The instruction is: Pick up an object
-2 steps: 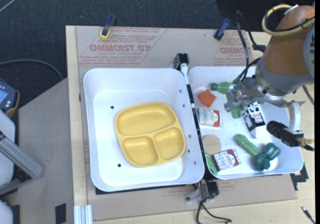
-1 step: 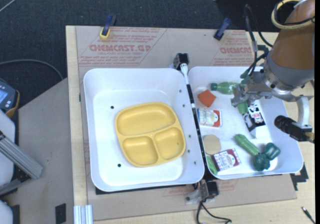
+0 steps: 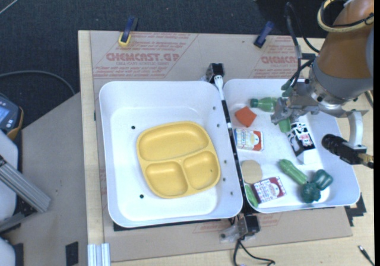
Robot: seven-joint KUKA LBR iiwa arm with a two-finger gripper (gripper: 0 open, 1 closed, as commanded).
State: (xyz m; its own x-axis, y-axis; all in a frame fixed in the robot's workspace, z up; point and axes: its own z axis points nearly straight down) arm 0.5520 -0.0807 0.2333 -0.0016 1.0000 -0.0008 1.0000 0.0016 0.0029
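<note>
My gripper (image 3: 287, 114) hangs low over the back of the right bin (image 3: 350, 183), under the grey wrist. Just left of it lies a small green bottle (image 3: 263, 103). A bit of green shows right beneath the gripper, and I cannot tell whether it is held. An orange block (image 3: 245, 117) sits further left. A black-and-white carton (image 3: 301, 136) lies just in front of the gripper.
Also in the right bin are a white-and-red packet (image 3: 248, 139), a tan disc (image 3: 252, 171), a red packet (image 3: 268, 190), a green pickle (image 3: 292, 170) and a dark green toy (image 3: 315, 186). The left bin (image 3: 116, 110) holds a yellow divided tray (image 3: 178, 158).
</note>
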